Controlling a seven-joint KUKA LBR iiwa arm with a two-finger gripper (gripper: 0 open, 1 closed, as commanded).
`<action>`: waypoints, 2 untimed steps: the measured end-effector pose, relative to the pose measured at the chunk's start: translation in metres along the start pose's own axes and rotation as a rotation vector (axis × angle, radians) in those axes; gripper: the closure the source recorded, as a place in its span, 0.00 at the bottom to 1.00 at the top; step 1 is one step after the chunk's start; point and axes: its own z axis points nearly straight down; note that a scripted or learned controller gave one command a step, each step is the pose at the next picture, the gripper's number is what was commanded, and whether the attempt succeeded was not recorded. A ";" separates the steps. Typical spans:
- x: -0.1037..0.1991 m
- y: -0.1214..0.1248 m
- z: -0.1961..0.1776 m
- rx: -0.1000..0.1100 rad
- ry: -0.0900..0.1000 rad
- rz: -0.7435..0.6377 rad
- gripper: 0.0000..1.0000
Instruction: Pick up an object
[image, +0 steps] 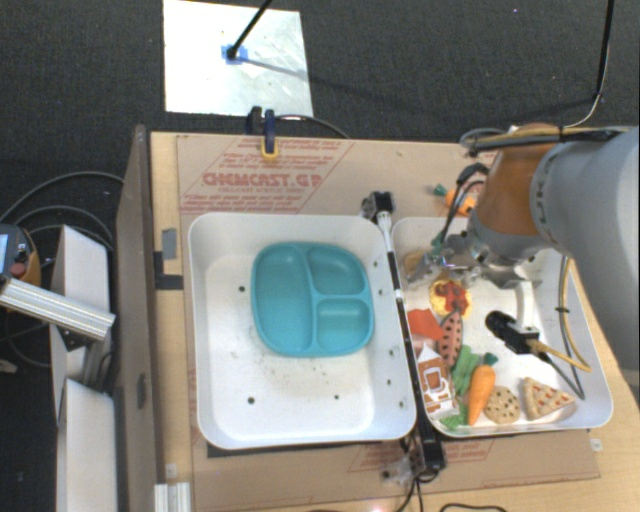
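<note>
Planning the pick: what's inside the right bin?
Toy food sits at the near end of the right bin: orange carrot, pizza slice, cookie, small carton. The arm covers the bin's far part, hiding whatever lies beneath.

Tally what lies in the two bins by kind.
Teal plate: 1
Carrot: 1
Cookie: 1
Pizza slice: 1
Small carton: 1
Other toy food pieces, bunched together: about 4
Total: about 9
</note>
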 end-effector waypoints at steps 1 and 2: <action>-0.011 -0.023 0.001 0.007 0.001 0.005 0.00; -0.027 0.045 0.004 0.009 0.002 0.000 0.00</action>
